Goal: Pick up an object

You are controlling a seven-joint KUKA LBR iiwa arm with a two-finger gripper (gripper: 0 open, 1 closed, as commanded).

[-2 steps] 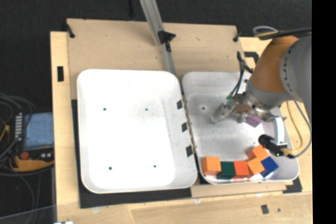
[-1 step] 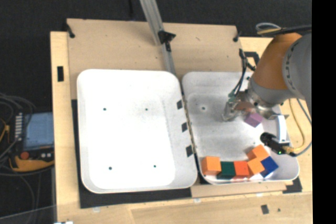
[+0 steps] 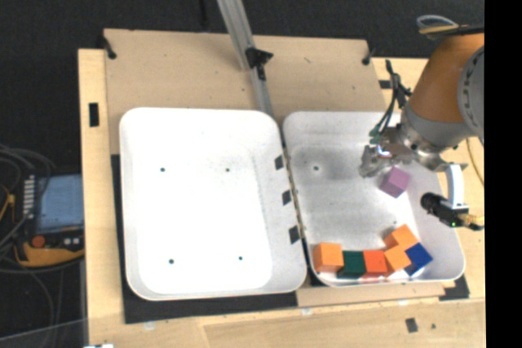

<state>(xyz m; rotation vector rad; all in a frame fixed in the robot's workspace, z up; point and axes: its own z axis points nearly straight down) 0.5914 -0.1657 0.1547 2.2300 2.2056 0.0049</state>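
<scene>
Over the right bin's (image 3: 326,143) far right side, your gripper (image 3: 383,163) hung with a purple block (image 3: 395,181) just beneath; whether it gripped that block, you could not tell. Orange, green and blue blocks (image 3: 375,258) crowded the bin's near edge.

Single fixed camera above bench (image 3: 220,53), slanted downward, both bins (image 3: 147,175) framed.
</scene>
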